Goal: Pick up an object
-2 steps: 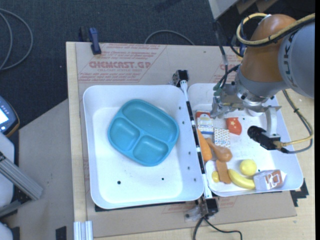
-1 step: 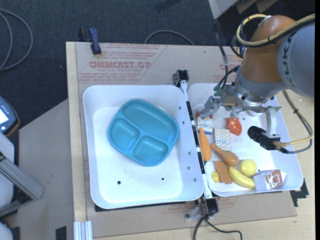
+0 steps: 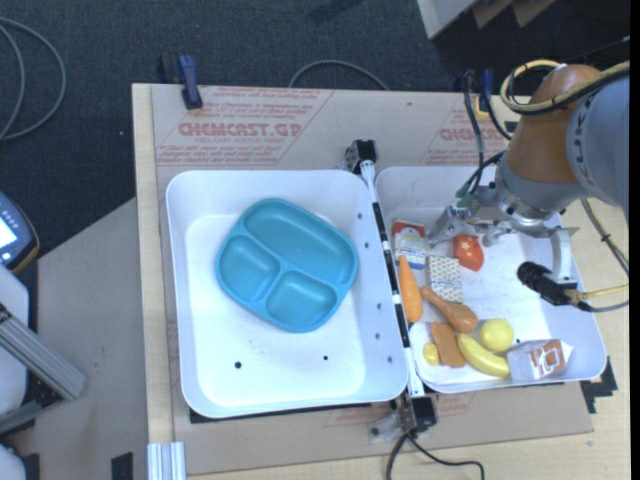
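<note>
Two shallow white bins side by side on a bench, smooth glossy plastic with rounded corners. In the left bin (image 3: pixel 200 368), a blue divided plate (image 3: pixel 287 264), three compartments, matte plastic, rounded outline, with bare white floor all around it. In the right bin (image 3: pixel 590 343), a crowded cluster of toy food along the left wall and the near edge: an orange carrot (image 3: pixel 409 290), long axis running away from the camera; a tan drumstick (image 3: pixel 452 313) lying diagonally; a curved yellow banana (image 3: pixel 482 356) near the front rim; a round lemon (image 3: pixel 497 332) touching it; a small carton (image 3: pixel 540 359) at the near right corner. Open floor only toward the bin's right side. Grey arm with orange band entering from the right, gripper (image 3: pixel 468 230) low over the far part of the right bin, just above a red tomato-like piece (image 3: pixel 469 252). Cannot tell how far apart the fingers stand, nor whether anything sits between them.
</note>
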`<state>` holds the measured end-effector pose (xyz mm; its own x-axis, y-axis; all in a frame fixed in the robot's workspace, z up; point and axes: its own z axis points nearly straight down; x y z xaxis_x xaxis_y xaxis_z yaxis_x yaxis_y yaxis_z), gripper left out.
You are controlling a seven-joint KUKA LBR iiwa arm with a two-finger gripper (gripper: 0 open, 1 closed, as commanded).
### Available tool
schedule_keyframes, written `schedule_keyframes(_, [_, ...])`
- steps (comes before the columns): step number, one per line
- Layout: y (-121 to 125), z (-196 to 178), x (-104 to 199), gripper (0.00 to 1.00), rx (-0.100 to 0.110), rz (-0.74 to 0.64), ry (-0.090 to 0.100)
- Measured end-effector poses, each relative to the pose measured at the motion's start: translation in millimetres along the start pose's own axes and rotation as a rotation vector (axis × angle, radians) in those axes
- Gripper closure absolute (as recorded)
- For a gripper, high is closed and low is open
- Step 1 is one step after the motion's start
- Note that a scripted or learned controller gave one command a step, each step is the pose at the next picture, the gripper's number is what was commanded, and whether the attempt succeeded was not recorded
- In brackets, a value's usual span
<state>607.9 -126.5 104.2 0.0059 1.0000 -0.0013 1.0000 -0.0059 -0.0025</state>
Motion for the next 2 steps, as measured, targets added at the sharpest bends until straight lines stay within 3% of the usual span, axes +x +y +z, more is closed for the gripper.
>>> schedule_keyframes(1, [0.0,21.3,-12.2,0.0,0.002,-0.004,0.002])
schedule_keyframes(2, [1.3,9.1,-11.1,1.0,-0.003,-0.005,0.001])
